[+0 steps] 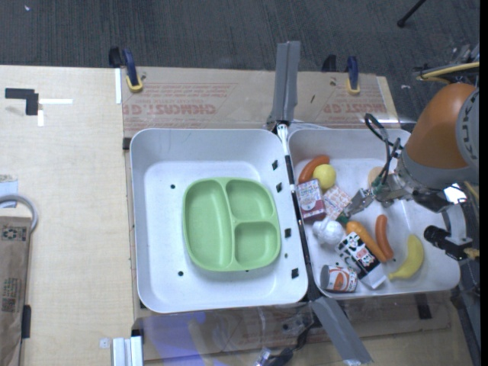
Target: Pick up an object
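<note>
The right bin (427, 284) holds several small objects. Among them are a yellow lemon (325, 175), a red packet (309, 198), a pink packet (336, 201), a white ball (329, 231), a carrot (357, 233), a red sausage (383, 237), a banana (409, 258), a black-and-white carton (358, 255) and a can (340, 279). My gripper (370, 198) hangs low over the middle of this bin, just right of the pink packet and above the carrot. I see nothing clearly held in it. The arm's orange band (441, 128) covers the bin's right rear.
The left bin (152, 204) holds a green divided plate (231, 223). A grey divider post (287, 82) rises between the bins at the back. Two clamps (131, 73) pin the cardboard behind them. A brown paper bag (11, 273) lies at the far left.
</note>
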{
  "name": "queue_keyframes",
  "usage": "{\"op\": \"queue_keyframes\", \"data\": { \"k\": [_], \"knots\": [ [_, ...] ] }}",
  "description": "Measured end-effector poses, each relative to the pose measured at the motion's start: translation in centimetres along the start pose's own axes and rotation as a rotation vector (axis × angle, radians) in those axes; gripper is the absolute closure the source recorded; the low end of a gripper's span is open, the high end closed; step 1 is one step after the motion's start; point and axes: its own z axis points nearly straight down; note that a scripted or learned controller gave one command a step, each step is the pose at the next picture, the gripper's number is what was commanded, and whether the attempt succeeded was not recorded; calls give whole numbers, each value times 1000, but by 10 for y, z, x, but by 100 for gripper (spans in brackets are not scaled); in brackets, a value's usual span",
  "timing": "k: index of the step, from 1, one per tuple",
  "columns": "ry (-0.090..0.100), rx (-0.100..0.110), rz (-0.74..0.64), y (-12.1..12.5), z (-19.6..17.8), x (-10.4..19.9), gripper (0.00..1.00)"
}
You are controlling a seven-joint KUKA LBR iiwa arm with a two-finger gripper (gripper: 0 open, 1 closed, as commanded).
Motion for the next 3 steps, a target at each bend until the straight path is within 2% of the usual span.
{"op": "queue_keyframes", "data": {
  "k": [1,2,3],
  "knots": [
    [-1,-3,-156,-82,0,29,0],
    [-2,-4,-308,-76,0,58,0],
    [0,-3,-304,-75,-7,57,100]
  ]
}}
